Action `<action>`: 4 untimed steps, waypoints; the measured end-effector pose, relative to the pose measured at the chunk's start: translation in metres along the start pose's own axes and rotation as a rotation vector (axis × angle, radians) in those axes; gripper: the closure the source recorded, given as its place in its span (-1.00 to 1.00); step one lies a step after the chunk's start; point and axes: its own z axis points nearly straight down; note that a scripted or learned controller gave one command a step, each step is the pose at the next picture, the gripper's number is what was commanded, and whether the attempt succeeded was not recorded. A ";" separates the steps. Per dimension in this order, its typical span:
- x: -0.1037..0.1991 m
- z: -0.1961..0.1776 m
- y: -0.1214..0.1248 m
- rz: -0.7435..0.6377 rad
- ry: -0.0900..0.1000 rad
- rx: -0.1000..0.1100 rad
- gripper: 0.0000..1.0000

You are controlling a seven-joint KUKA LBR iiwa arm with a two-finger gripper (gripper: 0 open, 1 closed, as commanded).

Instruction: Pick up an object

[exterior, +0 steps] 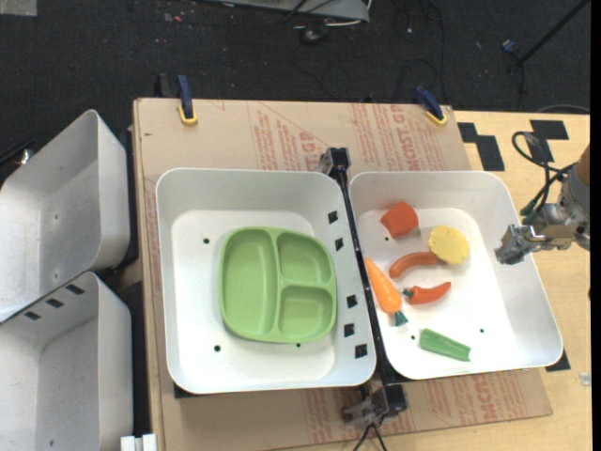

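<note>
The gripper (515,249) sits over the right bin's (526,322) right rim, finger state indeterminable, while toy food lies left of it: yellow lemon (450,244), orange carrot (382,286), green pepper (443,344).

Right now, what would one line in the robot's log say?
gripper: at right bin's right rim | holding: nothing seen | nearest: yellow lumpy toy | left bin: green divided plastic tray

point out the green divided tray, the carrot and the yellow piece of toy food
green divided tray (279,285): camera view, on the ridge between its compartments.
carrot (383,287): camera view, on the middle of its orange body.
yellow piece of toy food (449,244): camera view, on its centre.
</note>
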 end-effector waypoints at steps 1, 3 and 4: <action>0.044 -0.005 0.002 -0.003 0.003 0.003 1.00; 0.161 0.000 0.022 -0.005 0.003 0.004 1.00; 0.219 -0.012 0.025 -0.007 0.004 0.002 1.00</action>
